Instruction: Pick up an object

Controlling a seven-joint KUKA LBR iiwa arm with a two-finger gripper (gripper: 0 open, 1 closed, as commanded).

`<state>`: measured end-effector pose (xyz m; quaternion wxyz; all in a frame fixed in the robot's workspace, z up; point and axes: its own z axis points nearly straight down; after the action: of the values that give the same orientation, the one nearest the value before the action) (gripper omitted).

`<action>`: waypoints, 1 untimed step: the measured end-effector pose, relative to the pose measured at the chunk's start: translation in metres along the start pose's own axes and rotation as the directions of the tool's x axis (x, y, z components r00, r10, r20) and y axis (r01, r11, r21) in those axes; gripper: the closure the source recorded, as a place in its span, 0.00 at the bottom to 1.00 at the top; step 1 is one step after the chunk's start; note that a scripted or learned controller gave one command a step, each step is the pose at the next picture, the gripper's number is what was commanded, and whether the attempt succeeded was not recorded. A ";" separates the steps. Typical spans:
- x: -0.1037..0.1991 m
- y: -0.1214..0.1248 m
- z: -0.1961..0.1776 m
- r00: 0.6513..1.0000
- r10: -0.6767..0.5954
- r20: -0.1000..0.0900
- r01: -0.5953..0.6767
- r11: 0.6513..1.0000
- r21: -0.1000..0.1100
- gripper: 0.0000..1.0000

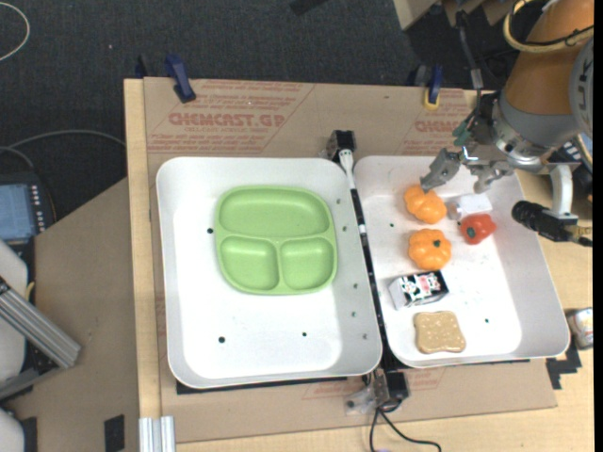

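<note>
On the worktop [283,111] sit two white bins; the left bin [188,328] holds a green divided plate [276,238]. Over the right bin [528,299], the gripper [462,177] hangs with jaws spread wide, holding nothing, just beside the upper orange pumpkin [425,203].

Gripper [459,173] spread open over right bin [528,290]; orange pepper [425,203] just beside its left finger, red pepper [478,228] just below.

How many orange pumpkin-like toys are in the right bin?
2. One orange toy sits near the tool; the other orange toy lies just below it, above the black-and-white carton.
</note>
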<state>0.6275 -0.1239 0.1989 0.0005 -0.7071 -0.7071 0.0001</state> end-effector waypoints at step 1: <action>-0.009 -0.064 0.114 1.000 0.004 -0.003 -0.004 1.000 0.015 0.00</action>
<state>0.5638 -0.1325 0.0847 0.0068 -0.7084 -0.7058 0.0043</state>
